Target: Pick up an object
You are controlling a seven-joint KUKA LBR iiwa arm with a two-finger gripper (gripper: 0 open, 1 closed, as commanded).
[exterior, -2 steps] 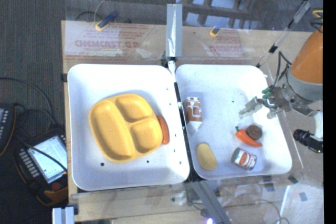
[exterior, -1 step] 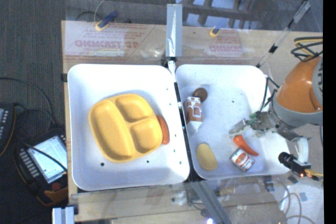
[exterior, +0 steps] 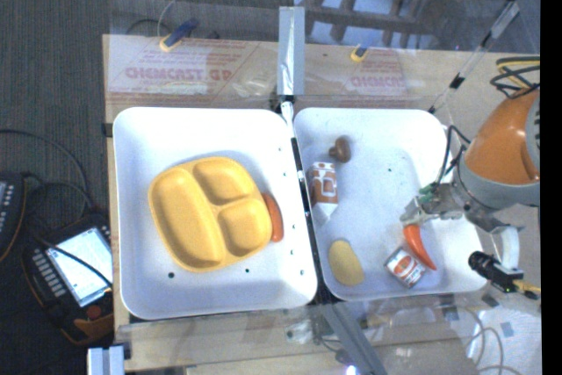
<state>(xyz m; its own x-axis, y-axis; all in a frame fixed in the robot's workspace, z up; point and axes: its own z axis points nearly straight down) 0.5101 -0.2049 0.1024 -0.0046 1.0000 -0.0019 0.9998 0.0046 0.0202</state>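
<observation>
The right bin (exterior: 386, 132) holds several small items. An orange carrot-shaped piece (exterior: 419, 247) lies near the bin's right side, leaning on a small tin can (exterior: 404, 268). My gripper (exterior: 423, 212) hangs directly above the carrot's upper end, very close to it; whether it touches is unclear. A brown lump (exterior: 340, 148) and a small orange-labelled bottle (exterior: 324, 184) sit along the bin's left wall. A yellow potato-like piece (exterior: 346, 263) rests at the front left.
The left bin (exterior: 140, 136) carries a yellow divided plate (exterior: 211, 212) with an orange piece (exterior: 275, 217) against its right edge. A ridge (exterior: 299, 189) separates the two bins. The arm's orange band (exterior: 505, 145) overhangs the right bin's right rim.
</observation>
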